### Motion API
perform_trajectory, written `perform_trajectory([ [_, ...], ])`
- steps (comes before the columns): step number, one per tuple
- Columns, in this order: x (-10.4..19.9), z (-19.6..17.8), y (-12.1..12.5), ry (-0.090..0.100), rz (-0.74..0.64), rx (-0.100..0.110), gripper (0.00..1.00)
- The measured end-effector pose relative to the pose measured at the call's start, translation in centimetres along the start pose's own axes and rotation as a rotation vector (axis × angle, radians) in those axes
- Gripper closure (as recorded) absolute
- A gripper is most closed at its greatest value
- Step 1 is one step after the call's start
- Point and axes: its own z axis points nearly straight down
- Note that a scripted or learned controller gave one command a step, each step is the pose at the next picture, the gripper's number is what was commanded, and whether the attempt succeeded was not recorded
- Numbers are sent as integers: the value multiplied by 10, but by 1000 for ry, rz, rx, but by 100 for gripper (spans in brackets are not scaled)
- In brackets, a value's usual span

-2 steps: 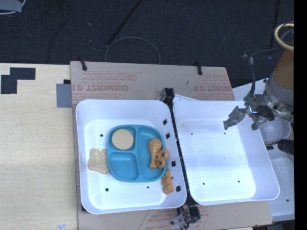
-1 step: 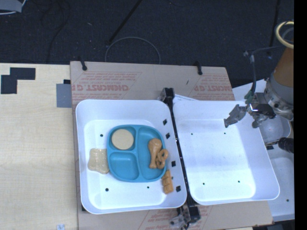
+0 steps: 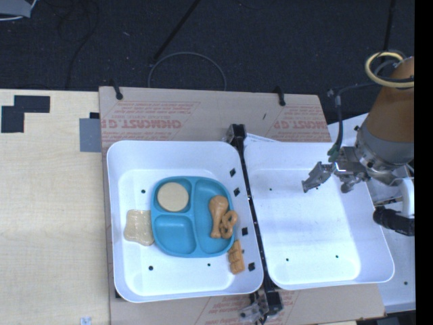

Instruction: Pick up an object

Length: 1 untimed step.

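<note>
Two white bins sit side by side on a sheet of cardboard in the middle of the frame; the left bin has all the stuff in it, the right bin has the arm hanging over its upper right part. A black clip strip runs down the seam where the two bins touch.

Left bin contents: one blue divided tray sits roughly in the centre; it has three compartments. One round tan disc, looks like a cookie or pancake, lies in the upper left compartment; one knobbly brown pretzel-ish piece lies in the right compartment; the lower left compartment shows bare blue. Outside the tray there are two more bits: one pale bread slice touching the tray's left edge, and one small brown chunk just off the tray's lower right corner, close to the bin wall.

The gripper hovers over the right bin near its upper right; the fingers look spread apart with nothing between them, so it's holding nothing. It's well apart from every item, with the clip strip and both bin walls between it and the tray.

Around the edges: pale wood tabletop on the left, dark carpet with cables across the top.
</note>
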Motion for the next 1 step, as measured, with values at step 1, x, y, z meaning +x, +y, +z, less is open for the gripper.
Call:
perform_trajectory([
  [1, 7, 63, -1, 1, -2, 2, 0],
])
